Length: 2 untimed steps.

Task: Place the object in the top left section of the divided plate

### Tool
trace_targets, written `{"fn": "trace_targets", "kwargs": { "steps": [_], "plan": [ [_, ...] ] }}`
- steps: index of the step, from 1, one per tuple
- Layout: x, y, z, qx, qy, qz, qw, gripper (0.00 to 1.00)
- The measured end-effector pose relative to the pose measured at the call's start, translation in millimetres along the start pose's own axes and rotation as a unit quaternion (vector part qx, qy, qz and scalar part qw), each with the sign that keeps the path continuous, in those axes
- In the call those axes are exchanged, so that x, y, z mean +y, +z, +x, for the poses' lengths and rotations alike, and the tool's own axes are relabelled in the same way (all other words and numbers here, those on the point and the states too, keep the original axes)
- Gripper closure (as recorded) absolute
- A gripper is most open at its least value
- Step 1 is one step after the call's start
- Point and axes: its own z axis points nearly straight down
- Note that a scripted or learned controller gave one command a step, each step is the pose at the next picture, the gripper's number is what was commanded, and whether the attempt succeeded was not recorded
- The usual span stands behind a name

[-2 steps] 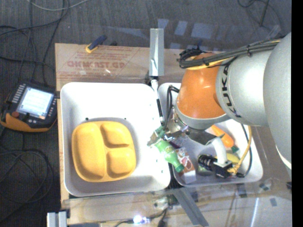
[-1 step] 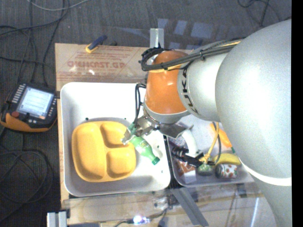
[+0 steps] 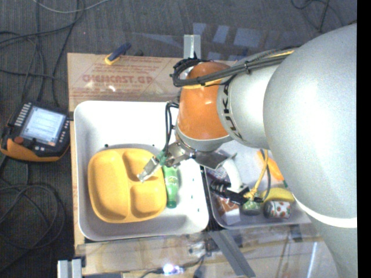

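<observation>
A yellow divided plate (image 3: 124, 184) lies in the left white bin (image 3: 87, 120), with one large section on its left and two smaller ones on its right. Next to the plate's right rim, a small green bottle (image 3: 171, 187) lies on the bin floor. My gripper (image 3: 159, 165) hangs over the plate's upper right edge and is open. One silver finger (image 3: 148, 168) points down-left over the plate, and the other sits by the bottle's top end. Nothing is held between them. The orange wrist band (image 3: 200, 106) is just above.
The right bin (image 3: 215, 219) holds several items: a yellow banana-like piece (image 3: 279, 194), a red and white object (image 3: 277, 209), a white object (image 3: 232, 169) and dark cables. A teach pendant (image 3: 37, 131) lies on the floor to the left. Cardboard (image 3: 116, 80) lies behind the bins.
</observation>
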Motion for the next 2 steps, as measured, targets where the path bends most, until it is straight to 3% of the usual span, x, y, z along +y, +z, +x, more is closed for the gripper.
{"fn": "trace_targets", "kwargs": {
  "steps": [1,2],
  "plan": [
    [-1,-8,1,0.001,0.000,0.002,1.0000,1.00],
    [-26,-76,-21,-0.001,0.005,-0.001,1.0000,1.00]
  ]
}}
